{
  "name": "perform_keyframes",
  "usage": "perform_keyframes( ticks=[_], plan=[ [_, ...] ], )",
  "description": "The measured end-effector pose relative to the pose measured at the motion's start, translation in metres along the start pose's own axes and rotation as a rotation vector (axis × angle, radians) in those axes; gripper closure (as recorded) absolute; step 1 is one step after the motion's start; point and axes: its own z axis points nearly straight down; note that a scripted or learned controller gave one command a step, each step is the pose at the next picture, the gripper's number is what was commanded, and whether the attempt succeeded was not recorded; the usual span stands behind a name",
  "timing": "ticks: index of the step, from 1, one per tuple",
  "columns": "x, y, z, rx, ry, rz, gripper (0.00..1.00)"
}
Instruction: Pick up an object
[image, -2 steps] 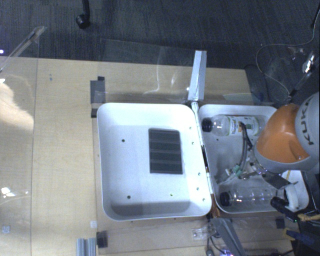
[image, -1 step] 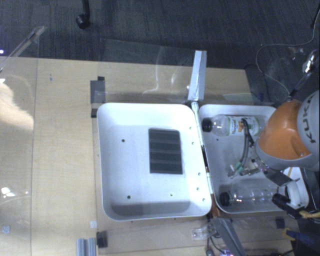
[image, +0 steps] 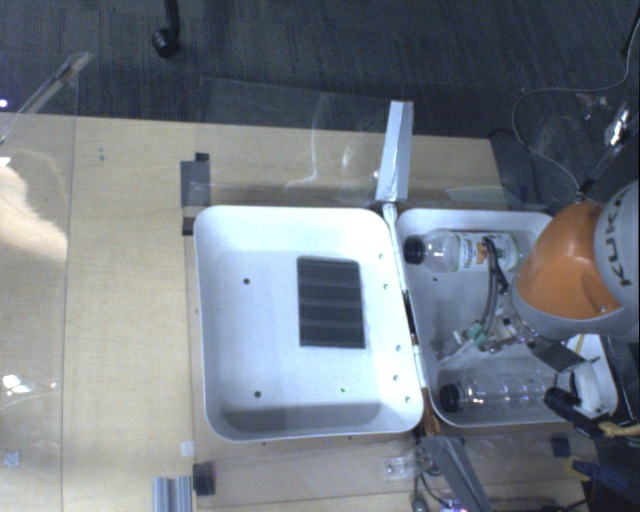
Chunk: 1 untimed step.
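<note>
In the right bin (image: 470, 225) I count two clear plastic bottles, both lying on their sides, dark caps pointing at the bin's left wall. One bottle (image: 462, 250) sits along the far edge, label and some liquid visible. The second bottle (image: 492, 396) lies along the near edge, looks see-through all the way. Between them, roughly mid-bin, my gripper (image: 478, 338) is down near the floor with a bundle of cables running up to the wrist. I can't tell how the gripper is set from this angle; nothing I can see is between the tips. The arm's orange band (image: 558, 268) and grey wrist cover the right half of that bin, so anything under there is hidden from me. It also overlaps the bottom end of the far bottle. Left bin (image: 215, 300) holds one item: a dark ribbed rectangular pad (image: 331, 302) lying flat near its centre, well apart from all four walls. A grey upright post (image: 394, 152) stands at the far edge where the two bins meet.
</note>
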Motion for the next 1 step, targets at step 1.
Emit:
perform_keyframes(
  ticks=[1],
  plan=[
    [-0.0031, 0.0579, 0.0143, 0.011, 0.005, 0.162, 0.00]
  ],
)
